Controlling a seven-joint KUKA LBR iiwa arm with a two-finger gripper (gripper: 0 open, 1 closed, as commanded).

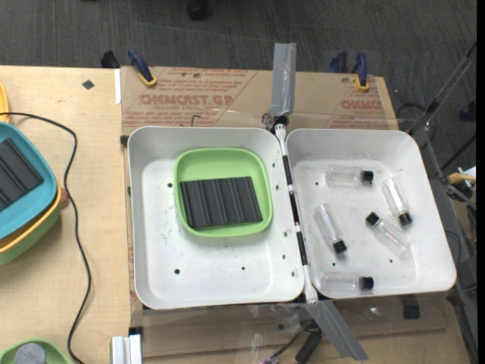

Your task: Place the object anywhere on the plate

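Observation:
A green square plate point(224, 158) lies in the left white bin point(151, 271), toward its back. A dark ridged mat point(220, 202) covers the plate's floor. Several clear plastic vials with black caps lie scattered in the right white bin point(432, 279): one near the back point(347, 177), one at the right point(394, 199), one in the middle point(327, 224), one beside it point(388, 233), and one along the front wall point(345, 283).
Teal and yellow trays point(26, 196) are stacked at the bench's left edge, and a black cable point(76, 226) runs past them. Cardboard point(197, 93) held by blue clamps lies under the bins. A grey strut point(283, 82) stands at the back between the bins.

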